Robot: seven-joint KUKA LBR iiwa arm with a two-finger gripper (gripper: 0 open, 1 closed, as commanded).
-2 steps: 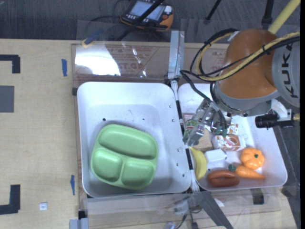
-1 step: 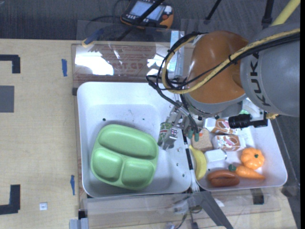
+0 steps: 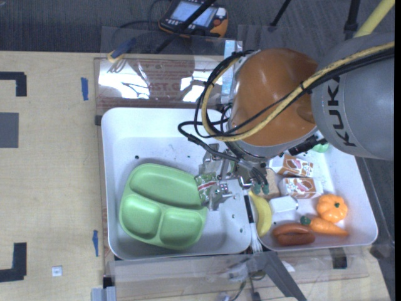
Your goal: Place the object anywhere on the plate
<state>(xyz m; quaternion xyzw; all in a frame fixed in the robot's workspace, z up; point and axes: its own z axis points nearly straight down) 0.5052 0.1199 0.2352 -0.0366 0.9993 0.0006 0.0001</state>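
Small green-and-white object [image 3: 205, 184] seen between fingers of gripper [image 3: 216, 190], at frame centre, just over right rim of green plate [image 3: 160, 204]. Gripper closed on object. Plate: three compartments, lying in left white bin [image 3: 125, 130], lower left of that bin. Open bin floor above plate and to its lower right. Right bin [image 3: 360, 187] crowded: banana [image 3: 263, 213], sausage [image 3: 292, 234], carrot [image 3: 326, 226], small orange pumpkin [image 3: 332, 207], toast slices [image 3: 297, 177]. Arm [image 3: 276, 99] entering from upper right, orange band facing camera, wrist pointing down over divide between bins. Table [image 3: 44, 168] bare at frame left.
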